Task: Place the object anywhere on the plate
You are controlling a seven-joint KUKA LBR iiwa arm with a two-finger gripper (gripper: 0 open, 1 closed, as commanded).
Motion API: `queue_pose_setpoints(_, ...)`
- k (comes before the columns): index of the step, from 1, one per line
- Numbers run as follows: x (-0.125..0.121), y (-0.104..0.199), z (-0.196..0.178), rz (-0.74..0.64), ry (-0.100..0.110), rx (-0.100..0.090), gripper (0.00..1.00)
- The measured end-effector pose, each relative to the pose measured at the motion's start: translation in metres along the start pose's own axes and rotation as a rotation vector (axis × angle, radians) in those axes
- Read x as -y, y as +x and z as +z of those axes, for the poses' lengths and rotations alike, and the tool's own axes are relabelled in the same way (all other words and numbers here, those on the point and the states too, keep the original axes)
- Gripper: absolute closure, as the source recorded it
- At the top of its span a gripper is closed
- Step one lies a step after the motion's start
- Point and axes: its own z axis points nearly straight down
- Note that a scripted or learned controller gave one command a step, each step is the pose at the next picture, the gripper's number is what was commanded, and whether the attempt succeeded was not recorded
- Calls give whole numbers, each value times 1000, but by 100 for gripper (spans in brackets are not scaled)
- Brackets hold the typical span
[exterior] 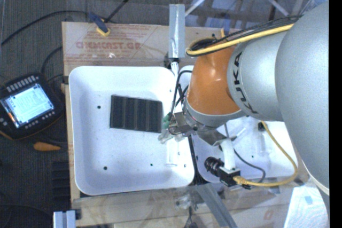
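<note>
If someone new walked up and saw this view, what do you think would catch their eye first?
Most likely the big grey arm with its orange band, coming in from the right and covering much of the right bin. Next, the dark ribbed rectangular plate lying flat in the left white bin, with the gripper just off its right edge. A lit handheld screen glows at far left.
</note>
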Motion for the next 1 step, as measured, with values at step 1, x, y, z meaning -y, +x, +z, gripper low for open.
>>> queue_pose_setpoints(1,-13,69,-142,-208,-4,4,100)
